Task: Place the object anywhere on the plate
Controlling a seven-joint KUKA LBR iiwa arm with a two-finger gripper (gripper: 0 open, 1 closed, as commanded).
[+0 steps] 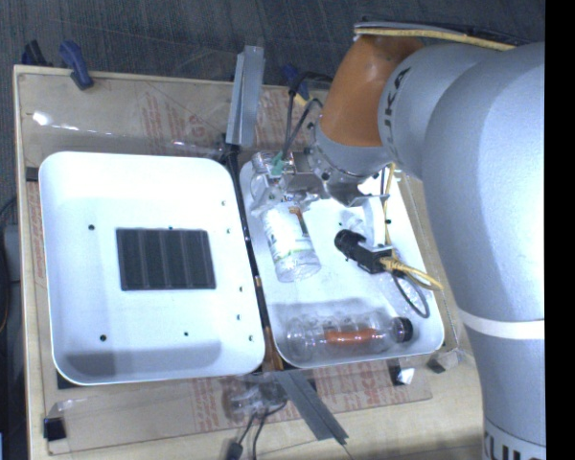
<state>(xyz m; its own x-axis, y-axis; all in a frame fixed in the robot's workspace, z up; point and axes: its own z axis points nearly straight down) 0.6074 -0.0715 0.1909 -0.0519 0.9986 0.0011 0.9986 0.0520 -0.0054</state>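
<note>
A dark grey ribbed plate [166, 259] lies flat in the middle of the left bin [77, 190]. In the right bin [417, 257] a clear plastic bottle [290, 245] with a white label lies pointing away from the camera. My gripper [286, 186] hangs low over the bin's back left corner, right at the bottle's far end. The wrist hides where the two meet, so I cannot tell whether the bottle is held. A second clear bottle [347, 333], with something orange-brown inside and a dark cap, lies crosswise along the right bin's front wall.
The grey arm with its orange band [364, 94] covers the right bin's back right part and the bench beyond. A metal strut [244, 94] rises behind the gap between the bins. Blue clamps [75, 65] sit on the bench's back edge.
</note>
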